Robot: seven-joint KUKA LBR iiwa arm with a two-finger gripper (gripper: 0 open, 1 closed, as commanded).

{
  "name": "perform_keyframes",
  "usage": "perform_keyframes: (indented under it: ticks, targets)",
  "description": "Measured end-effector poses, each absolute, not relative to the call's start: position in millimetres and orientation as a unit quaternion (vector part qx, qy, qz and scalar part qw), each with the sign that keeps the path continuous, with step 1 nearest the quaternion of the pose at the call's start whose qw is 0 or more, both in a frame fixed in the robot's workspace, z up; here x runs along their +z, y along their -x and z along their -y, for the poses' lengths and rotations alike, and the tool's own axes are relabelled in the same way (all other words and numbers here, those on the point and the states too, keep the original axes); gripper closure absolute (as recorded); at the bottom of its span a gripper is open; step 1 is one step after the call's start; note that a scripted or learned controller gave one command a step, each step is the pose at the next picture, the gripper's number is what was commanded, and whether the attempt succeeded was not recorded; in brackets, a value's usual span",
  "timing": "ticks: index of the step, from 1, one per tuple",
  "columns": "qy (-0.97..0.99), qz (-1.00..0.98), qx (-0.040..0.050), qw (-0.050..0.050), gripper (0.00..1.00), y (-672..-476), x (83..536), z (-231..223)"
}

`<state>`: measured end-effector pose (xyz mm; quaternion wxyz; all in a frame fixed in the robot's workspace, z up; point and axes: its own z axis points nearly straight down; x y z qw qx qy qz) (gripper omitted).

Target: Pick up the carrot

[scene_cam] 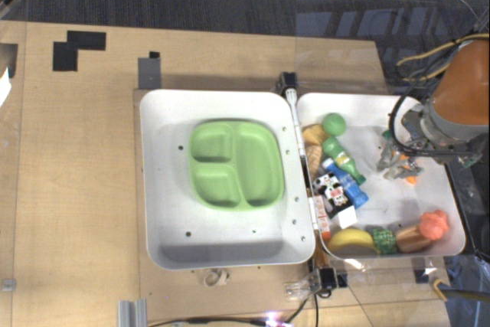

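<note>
Gripper, right of frame: your view leaves its grip state undecidable. Carrot: orange sliver just beneath it, in right bin. Risk: small target, so expect a slip or miss.

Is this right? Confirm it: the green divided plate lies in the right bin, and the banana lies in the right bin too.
Not quite. The camera view shows the green divided plate in the left bin, not the right. The banana does lie in the right bin.
</note>
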<state>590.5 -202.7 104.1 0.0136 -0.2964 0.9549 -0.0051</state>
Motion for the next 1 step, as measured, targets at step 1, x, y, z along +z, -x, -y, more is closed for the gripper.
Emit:
perform_keyframes:
  ticks: [1]
  targets:
    - [0.297, -0.955, -0.0049, 0.013, 0.0, -590.2, 103.6, 202.6]
